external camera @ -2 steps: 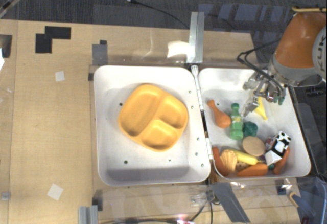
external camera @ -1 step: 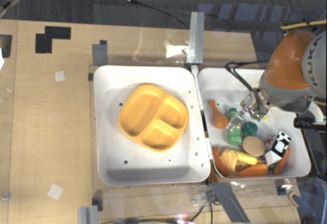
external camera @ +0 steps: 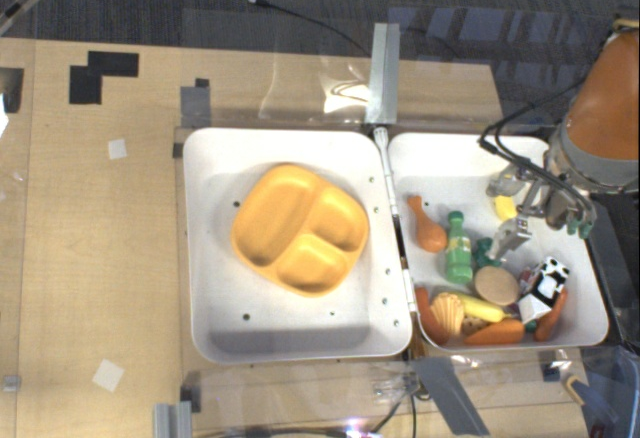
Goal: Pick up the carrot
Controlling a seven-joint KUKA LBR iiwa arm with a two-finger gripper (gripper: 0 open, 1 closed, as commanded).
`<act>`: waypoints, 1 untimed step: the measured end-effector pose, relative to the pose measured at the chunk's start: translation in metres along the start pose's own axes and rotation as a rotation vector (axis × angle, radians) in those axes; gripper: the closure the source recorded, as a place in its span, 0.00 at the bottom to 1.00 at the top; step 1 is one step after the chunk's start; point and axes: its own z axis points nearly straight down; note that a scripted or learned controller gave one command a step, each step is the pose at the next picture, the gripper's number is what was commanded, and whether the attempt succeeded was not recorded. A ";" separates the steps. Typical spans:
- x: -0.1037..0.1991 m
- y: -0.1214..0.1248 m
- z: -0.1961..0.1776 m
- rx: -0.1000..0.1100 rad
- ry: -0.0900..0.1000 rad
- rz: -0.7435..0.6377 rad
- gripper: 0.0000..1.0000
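Note:
The carrot [external camera: 495,332] is an orange tapered piece lying flat along the front wall of the right bin [external camera: 440,151], just in front of a banana [external camera: 482,309]. My gripper [external camera: 508,212] hangs over the right middle of that bin, well behind the carrot, with its fingers [external camera: 503,187] spread apart. A small yellow piece [external camera: 507,209] shows in the gap between them, and I cannot tell whether it is touched. Nothing is lifted.
Packed around the carrot are a drumstick [external camera: 428,227], a green bottle [external camera: 458,249], a round brown disc [external camera: 494,284], a black-and-white toy [external camera: 546,282], a ridged yellow piece [external camera: 448,312] and a red-orange piece [external camera: 552,315]. The left bin [external camera: 210,326] holds a yellow divided plate [external camera: 299,227].

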 end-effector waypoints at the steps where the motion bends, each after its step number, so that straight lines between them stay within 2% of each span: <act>1: 0.031 0.006 0.143 -0.002 -0.004 -0.135 0.00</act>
